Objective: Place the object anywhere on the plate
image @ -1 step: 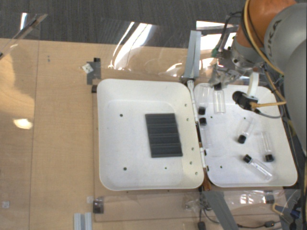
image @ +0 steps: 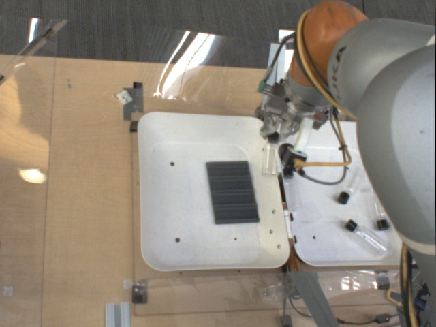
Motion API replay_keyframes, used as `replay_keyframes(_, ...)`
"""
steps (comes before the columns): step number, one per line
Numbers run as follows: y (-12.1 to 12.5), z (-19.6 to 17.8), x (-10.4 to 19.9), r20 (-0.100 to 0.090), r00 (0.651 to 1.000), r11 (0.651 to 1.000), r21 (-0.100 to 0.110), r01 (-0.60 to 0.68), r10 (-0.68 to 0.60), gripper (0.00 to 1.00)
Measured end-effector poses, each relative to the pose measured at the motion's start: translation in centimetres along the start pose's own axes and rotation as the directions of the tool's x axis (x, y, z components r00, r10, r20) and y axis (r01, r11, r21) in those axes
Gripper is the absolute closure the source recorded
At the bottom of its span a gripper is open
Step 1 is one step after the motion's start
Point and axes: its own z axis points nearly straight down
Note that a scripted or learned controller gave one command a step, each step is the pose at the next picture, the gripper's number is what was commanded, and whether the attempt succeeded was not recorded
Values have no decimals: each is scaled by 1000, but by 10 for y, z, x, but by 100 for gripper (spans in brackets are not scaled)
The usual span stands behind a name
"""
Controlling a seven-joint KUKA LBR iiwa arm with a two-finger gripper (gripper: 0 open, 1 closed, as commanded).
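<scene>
Two bins on tabletop [image: 75,203]; I see fingers [image: 272,157] pinching a clear vial [image: 270,162] over left bin's [image: 157,251] right rim; dark plate [image: 232,192] nearby.

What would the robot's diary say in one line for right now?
arm: reaching in over the bins' shared edge | tool: above left bin's right rim | plate: dark, in left bin | vials: in right bin

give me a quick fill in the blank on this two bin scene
1. The dark grey ribbed plate lies in the ____ bin.
2. The clear vials with black caps lie in the ____ bin.
3. The gripper hangs over the left bin near its ____ edge.

Missing words: left; right; right
</scene>
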Motion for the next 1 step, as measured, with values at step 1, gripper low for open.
replay_keyframes(1,-43,-1,59,0,859,859,-2,511,-511,100)
